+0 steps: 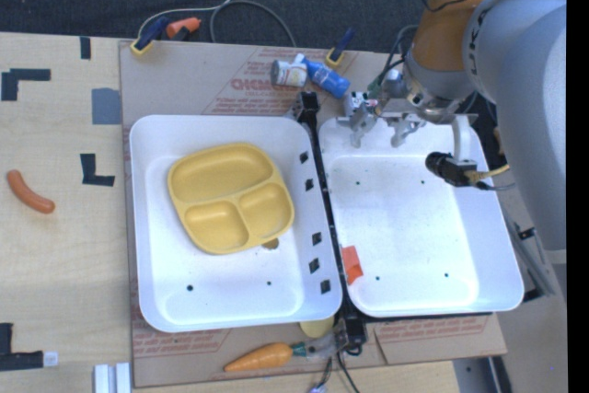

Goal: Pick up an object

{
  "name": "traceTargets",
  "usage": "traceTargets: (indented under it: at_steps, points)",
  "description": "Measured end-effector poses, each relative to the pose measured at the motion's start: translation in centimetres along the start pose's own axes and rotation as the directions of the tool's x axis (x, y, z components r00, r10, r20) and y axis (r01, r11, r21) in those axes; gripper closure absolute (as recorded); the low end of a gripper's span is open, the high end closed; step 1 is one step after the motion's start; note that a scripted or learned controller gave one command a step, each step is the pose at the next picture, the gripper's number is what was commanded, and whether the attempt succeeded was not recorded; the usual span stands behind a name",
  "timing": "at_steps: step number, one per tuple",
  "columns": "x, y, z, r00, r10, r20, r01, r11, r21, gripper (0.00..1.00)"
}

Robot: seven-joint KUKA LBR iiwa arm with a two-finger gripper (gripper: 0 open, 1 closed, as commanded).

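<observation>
- The gripper (377,130) hangs over the far rim of the right bin (479,290), with its two jaws pointing down and set a moderate gap apart; nothing shows between them.
- The nearest thing to pick is the yellow plate (232,196), a three-part dish lying flat in the left bin (152,225), well to the left of the gripper and across the divider between the bins.
- What could go wrong: the plate is broad, shallow and smooth. I judge that the jaws could only take it by its thin rim, and a poor bite there would let it tip or slide out.
- A second risk: coming down where the gripper now hangs would meet only the bare white floor or the bin's rim, so the jaws would shut on nothing.
- A small dark thing peeps from under the plate's near edge; I cannot tell what it is.
- Edges: the raised divider with its black clips lies between the gripper and the plate, so a low sideways move could catch on it.
- Open room: the right bin floor below the gripper gives free space, and the left bin has bare floor nearer than the plate.
- Outside the bins, a small bottle (290,72) sits on the tabletop (55,290) just beyond the gripper, and a toy carrot (259,358) lies at the near edge.
</observation>
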State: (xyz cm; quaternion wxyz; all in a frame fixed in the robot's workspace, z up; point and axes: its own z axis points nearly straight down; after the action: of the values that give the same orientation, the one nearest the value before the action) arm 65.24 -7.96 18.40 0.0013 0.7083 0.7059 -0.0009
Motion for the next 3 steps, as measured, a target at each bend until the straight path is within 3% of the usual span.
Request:
traceTargets:
  at_steps: [1, 2, 3]
  points:
    - [5.3, -6.7, 0.0, 1.0, -0.006, -0.005, 0.006, 1.0, 0.006, 0.0]
    - [1.0, -1.6, 0.0, 1.0, -0.003, -0.001, 0.003, 1.0, -0.001, 0.0]
    - [-6.2, 1.6, 1.7, 1.0, 0.0, 0.0, 0.0, 1.0, 0.001, 0.0]
